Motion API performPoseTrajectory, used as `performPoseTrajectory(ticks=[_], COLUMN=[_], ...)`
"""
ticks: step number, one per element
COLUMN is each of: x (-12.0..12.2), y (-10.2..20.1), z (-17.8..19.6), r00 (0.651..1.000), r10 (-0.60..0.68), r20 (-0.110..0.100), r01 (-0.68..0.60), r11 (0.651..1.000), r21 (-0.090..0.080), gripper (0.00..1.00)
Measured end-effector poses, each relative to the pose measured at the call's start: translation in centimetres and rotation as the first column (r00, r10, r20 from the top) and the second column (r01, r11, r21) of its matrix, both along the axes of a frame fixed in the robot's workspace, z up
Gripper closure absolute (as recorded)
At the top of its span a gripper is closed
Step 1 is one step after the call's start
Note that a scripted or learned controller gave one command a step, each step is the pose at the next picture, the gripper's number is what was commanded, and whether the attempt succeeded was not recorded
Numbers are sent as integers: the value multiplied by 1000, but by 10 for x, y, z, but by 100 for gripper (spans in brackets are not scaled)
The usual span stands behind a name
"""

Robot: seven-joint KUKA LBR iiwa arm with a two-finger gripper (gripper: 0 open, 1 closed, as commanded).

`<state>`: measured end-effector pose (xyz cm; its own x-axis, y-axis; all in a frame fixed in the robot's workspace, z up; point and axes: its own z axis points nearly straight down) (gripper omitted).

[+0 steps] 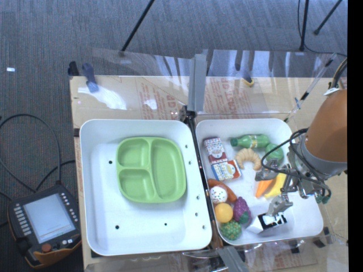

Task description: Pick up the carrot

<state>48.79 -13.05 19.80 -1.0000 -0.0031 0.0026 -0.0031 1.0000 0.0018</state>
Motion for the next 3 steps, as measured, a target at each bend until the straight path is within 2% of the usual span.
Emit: performPoseTrajectory(ticks=[1,2,3], x=[40,52,56], y=[-2,30,31], z=[-112,-111,-96], r00=[995,998,998], r10=[95,58,63], r20=[0,3,13], r01=[-95,-58,-63], r11=[995,998,998], r21=[1,0,-2], gripper=[0,0,100])
